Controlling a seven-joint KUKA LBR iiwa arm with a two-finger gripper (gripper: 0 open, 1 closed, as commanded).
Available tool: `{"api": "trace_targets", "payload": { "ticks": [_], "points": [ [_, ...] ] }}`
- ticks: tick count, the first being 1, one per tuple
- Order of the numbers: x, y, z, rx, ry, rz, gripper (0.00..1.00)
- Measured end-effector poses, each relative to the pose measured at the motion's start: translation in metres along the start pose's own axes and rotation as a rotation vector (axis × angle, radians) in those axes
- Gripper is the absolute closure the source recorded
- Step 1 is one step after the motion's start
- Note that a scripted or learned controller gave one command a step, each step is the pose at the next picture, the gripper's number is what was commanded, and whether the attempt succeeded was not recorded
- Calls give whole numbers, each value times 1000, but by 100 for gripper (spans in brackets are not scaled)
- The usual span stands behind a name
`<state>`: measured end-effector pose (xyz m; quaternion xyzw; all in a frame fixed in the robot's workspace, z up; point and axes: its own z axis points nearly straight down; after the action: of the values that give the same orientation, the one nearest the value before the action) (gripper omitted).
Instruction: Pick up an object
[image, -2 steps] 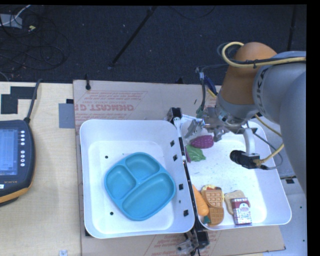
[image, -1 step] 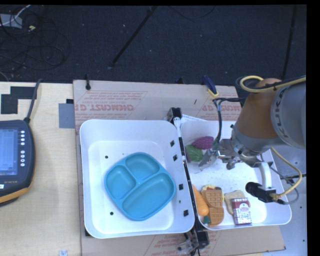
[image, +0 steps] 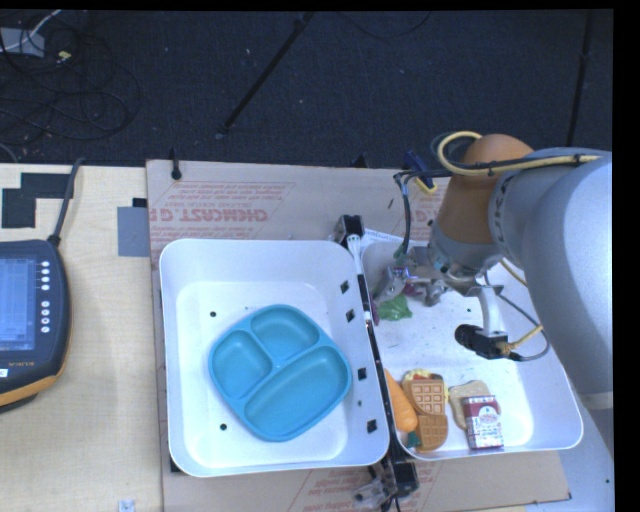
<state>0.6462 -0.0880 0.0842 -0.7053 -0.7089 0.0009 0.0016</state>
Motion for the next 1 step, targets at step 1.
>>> {"api": "trace_targets", "payload": {
  "ticks": [1],
  "points": [
    [0,-1,-4,-3,0,2,0]
  ]
}}
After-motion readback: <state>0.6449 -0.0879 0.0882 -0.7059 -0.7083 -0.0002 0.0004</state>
